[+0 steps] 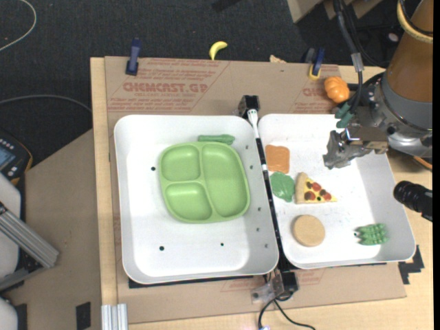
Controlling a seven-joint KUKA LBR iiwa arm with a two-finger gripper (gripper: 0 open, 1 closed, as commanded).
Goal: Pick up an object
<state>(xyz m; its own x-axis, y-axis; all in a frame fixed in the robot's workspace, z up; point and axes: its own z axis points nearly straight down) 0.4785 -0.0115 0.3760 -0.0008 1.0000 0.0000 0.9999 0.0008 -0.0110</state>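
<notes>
The right bin point(385, 184) holds several toy foods: an orange square slice point(278, 159), a green leaf-shaped piece point(282, 185), a pizza slice point(313, 190), a round tan cookie point(309, 230) and a small dark green piece point(372, 234). My gripper point(335, 158) hangs over the upper right part of this bin, to the right of the orange slice and above the pizza slice. Nothing shows between its fingers.
The left bin point(137, 205) carries a light green divided plate point(204, 182), with a small green piece point(216, 139) at its top edge. An orange toy point(336, 89) and a yellow banana point(218, 48) lie on the board behind the bins. Blue clamps point(133, 58) hold the board's back edge.
</notes>
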